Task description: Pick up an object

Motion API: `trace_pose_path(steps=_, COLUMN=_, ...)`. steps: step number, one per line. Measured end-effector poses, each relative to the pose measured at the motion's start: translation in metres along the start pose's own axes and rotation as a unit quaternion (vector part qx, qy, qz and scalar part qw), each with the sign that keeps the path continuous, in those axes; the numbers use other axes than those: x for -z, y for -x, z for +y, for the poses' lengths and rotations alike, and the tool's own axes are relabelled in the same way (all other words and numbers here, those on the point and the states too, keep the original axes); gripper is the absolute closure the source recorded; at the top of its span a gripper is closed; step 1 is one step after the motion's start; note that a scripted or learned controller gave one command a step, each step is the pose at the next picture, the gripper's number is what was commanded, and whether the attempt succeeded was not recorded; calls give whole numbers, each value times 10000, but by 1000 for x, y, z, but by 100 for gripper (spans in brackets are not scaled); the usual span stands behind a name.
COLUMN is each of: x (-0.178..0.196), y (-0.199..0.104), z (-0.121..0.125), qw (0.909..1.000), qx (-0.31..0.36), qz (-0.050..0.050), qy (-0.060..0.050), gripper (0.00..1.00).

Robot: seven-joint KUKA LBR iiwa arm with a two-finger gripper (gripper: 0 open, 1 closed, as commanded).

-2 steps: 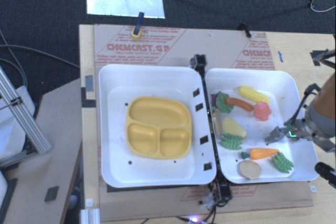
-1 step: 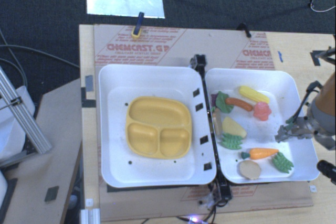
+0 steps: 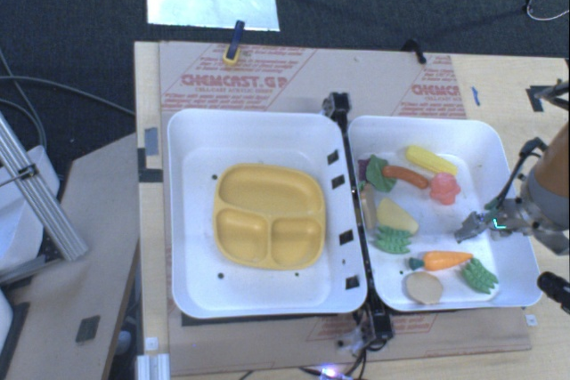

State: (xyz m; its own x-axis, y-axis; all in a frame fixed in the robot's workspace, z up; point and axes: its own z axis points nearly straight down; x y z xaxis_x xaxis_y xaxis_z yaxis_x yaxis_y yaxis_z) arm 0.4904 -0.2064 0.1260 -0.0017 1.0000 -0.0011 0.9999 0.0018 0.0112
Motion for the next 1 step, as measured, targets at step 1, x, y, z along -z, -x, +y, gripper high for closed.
trace_pose_path(steps=1, x=11, y=0, z=1, qw=10000, qx=11, qz=-1, qy=17, gripper=100)
